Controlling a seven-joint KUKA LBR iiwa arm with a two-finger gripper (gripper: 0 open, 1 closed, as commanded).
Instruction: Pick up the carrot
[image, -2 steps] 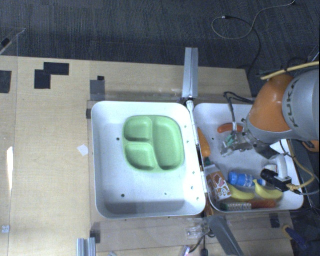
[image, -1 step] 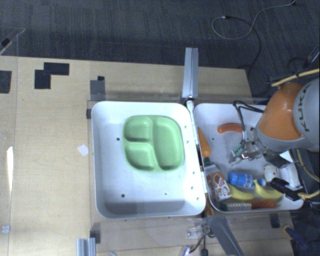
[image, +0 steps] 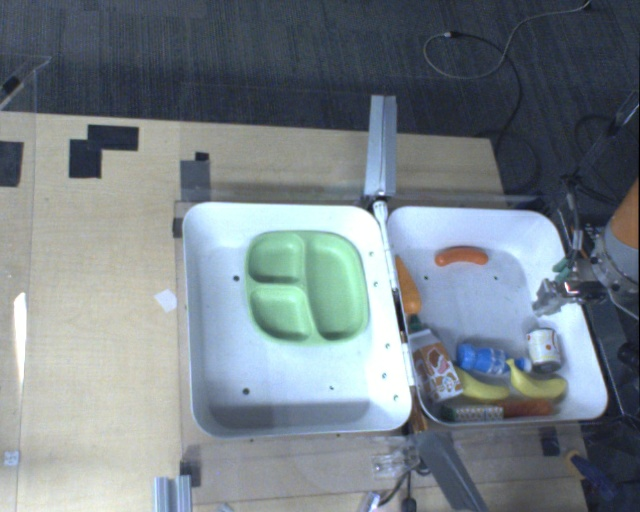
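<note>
Two bins: carrot (image: 408, 288) across right bin (image: 470, 300) from gripper (image: 560, 290), banana (image: 500, 385) nearer; green tray (image: 306, 285) in far bin (image: 215, 330). Gripper spread unclear.

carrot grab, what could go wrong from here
The carrot lies tight against the right bin's left wall, so a finger may hit the wall or slide off. The gripper sits at the opposite side, and the similar orange sausage lies between them, inviting a wrong pick.

tray (image: 305, 285) in left bin (image: 215, 390) | carrot (image: 407, 287) on right bin (image: 520, 235) left wall | end effector (image: 556, 291) at right rim
</note>
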